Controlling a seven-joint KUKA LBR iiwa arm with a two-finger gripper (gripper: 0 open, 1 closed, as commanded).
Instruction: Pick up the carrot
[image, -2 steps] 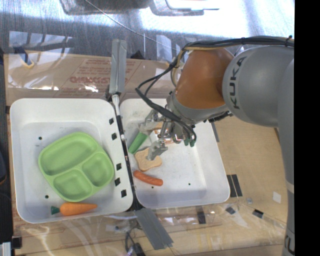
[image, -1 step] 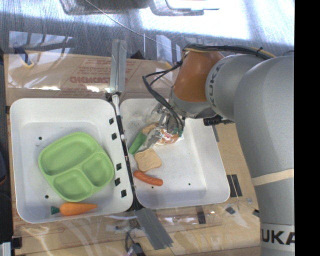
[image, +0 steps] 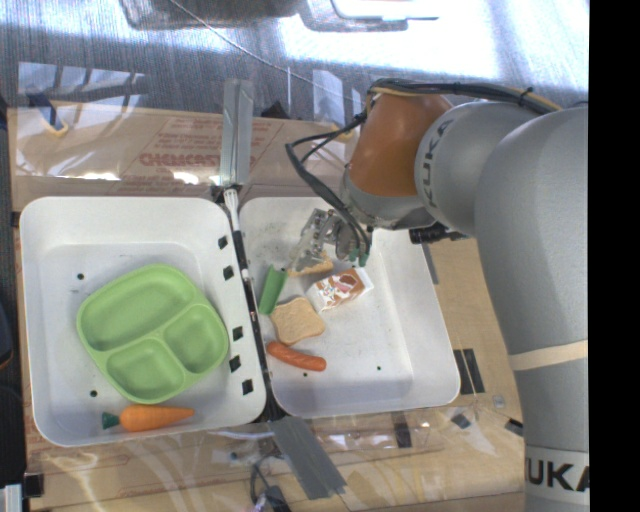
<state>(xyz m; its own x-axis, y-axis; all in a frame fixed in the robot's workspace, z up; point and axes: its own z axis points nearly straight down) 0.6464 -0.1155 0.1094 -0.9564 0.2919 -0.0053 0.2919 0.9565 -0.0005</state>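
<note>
— Carrot (image: 150, 418) first, since it lay closest: along the near edge of the left bin (image: 40, 300), close to its near left corner, green stub pointing left and the orange body running right.

— Anything touching it?

— No. A green divided plate (image: 150, 330) sat just behind it, apart from it. Across the middle wall, in the right bin (image: 430, 350), a small sausage (image: 297, 357) lay near that wall, then a slice of bread (image: 297, 321), a green stick (image: 271, 289) leaning by the wall, and a printed packet (image: 340, 288).

— And the claw?

— It (image: 330, 240) hung over the far part of the right bin, above the packet and well apart from the carrot. I couldn't tell how wide it stood; nothing was visibly held between its tips.

— How would the carrot handle?

— My guess was a light, stiff toy, smooth and round, so likely to roll or slip. I'd have gripped across the thick middle of the orange body, squeezing from the near and far sides, minding the bin wall right beside it. The tapered end looked too thin to trust.
</note>
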